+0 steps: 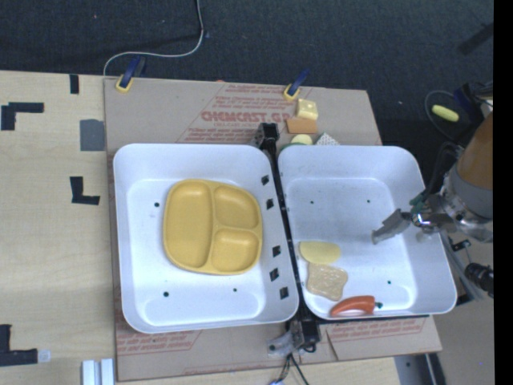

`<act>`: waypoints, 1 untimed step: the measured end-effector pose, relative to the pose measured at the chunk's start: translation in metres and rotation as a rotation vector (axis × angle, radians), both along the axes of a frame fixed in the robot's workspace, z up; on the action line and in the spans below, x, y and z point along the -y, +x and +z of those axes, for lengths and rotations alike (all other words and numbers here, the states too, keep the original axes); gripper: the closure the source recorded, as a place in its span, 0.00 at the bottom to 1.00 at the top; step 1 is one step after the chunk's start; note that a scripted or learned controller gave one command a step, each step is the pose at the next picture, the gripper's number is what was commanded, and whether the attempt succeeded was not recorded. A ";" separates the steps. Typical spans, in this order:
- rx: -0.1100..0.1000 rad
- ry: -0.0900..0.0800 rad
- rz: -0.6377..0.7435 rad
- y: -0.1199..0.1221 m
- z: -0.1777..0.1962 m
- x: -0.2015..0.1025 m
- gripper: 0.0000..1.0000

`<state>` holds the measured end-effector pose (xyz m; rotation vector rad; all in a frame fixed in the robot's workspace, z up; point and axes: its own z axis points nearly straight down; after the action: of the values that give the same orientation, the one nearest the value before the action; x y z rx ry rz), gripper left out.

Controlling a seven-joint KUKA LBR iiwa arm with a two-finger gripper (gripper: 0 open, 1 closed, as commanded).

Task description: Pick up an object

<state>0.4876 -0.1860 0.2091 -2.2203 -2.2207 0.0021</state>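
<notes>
Objects sit in right bin (401, 167) front-left corner: yellow slice (320, 252), toast piece (327, 281), orange carrot-like piece (353, 304) at front wall. Gripper (390, 227) over bin's right side, well apart; finger state unclear. Left bin (132, 215) holds yellow divided plate (212, 225).
</notes>
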 end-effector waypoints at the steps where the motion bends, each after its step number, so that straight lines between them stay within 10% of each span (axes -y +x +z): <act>1: -0.009 0.007 0.008 0.025 -0.112 -0.091 0.00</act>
<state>0.5124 -0.0954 0.0969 -2.2031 -2.2222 0.0050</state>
